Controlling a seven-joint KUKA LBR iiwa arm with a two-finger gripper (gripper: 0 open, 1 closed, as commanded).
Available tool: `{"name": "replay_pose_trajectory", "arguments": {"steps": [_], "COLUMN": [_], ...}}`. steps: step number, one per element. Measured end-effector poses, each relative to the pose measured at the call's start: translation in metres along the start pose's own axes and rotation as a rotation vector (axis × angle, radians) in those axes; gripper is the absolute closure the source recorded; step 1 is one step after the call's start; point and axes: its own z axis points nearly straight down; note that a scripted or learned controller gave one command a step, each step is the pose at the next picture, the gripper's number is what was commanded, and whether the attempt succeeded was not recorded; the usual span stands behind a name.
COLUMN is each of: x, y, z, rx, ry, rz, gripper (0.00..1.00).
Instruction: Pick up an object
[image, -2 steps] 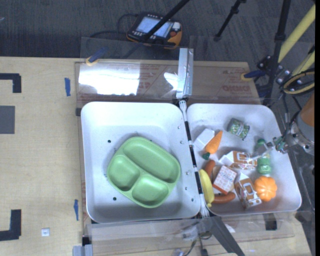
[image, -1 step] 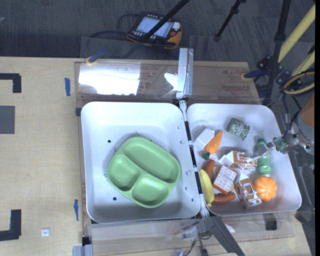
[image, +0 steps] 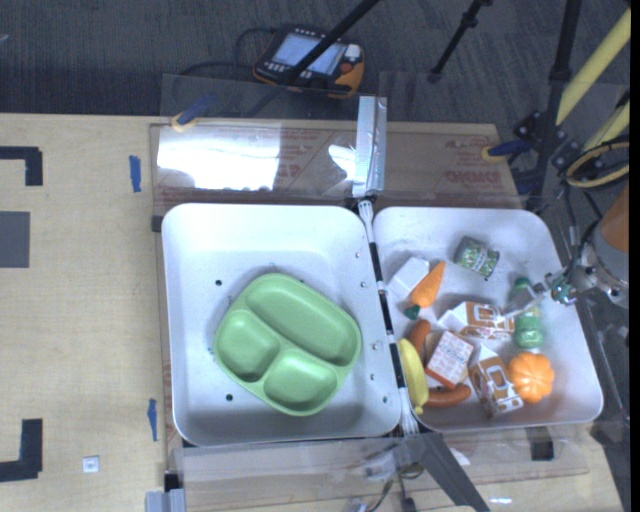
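A pale wooden counter (image: 80, 330) carries black corner marks and blue tape strips. Beyond it lies dark grey carpet (image: 120, 50). Black stand legs (image: 470, 35) rest there.

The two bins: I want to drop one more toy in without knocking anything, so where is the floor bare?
Left bin: bare floor all around the green tray, widest along the back. Right bin: a bare strip along the back wall, behind the green can. Its front half is crowded: carrot, cartons, banana, orange pumpkin.
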Motion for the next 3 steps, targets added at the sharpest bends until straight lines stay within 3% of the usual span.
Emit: {"name": "replay_pose_trajectory", "arguments": {"steps": [1, 2, 3], "x": [0.001, 0.002, 0.003], "y": [0.014, 0.013, 0.023], "z": [-0.016, 0.025, 0.029], "rx": [0.049, 0.032, 0.027], "ry": [0.041, 0.041, 0.032], "rz": [-0.07, -0.064, -0.194], "gripper": [0.0, 0.0, 0.0]}}
